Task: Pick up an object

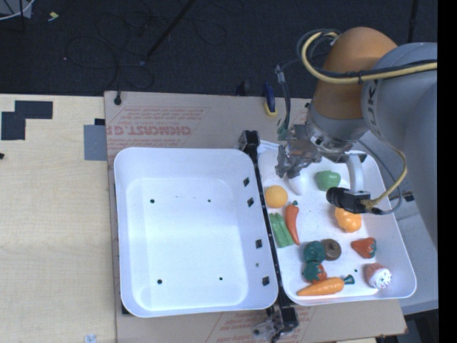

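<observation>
yellow ball (275, 195): right bin (400, 263), far-left part, just near-left of claw | claw (290, 164): above bin's far end, grip state cannot tell | red pepper (292, 216), green beans (280, 230): just nearer

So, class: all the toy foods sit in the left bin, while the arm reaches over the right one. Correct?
Not quite. The camera view shows the toy foods, such as the carrot, in the right bin. The arm does reach over the right one.
</observation>
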Controlling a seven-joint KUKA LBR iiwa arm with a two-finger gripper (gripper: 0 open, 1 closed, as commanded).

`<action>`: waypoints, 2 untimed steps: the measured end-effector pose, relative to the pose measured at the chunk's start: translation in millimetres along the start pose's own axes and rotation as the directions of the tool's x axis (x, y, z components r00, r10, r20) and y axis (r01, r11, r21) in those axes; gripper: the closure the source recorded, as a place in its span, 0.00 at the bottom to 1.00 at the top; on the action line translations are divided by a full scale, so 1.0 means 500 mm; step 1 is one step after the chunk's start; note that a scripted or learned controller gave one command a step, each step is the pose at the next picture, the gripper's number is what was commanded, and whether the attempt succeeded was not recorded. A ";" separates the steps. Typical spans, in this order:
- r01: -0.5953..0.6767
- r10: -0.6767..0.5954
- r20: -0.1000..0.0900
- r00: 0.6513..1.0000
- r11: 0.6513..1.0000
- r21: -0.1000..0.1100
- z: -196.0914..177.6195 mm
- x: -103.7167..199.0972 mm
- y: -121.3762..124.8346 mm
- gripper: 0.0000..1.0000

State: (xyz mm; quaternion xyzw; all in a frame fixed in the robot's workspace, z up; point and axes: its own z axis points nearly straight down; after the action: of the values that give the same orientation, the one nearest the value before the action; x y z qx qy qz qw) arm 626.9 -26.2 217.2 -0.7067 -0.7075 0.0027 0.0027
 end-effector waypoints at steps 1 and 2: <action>0.001 -0.001 0.000 1.000 1.000 -0.002 0.064 0.064 0.012 1.00; 0.000 0.000 0.000 1.000 1.000 -0.007 -0.031 0.107 0.034 1.00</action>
State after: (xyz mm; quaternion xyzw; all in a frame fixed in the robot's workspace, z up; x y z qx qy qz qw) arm 644.1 27.4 232.6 -0.7066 -0.7076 0.0004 0.0004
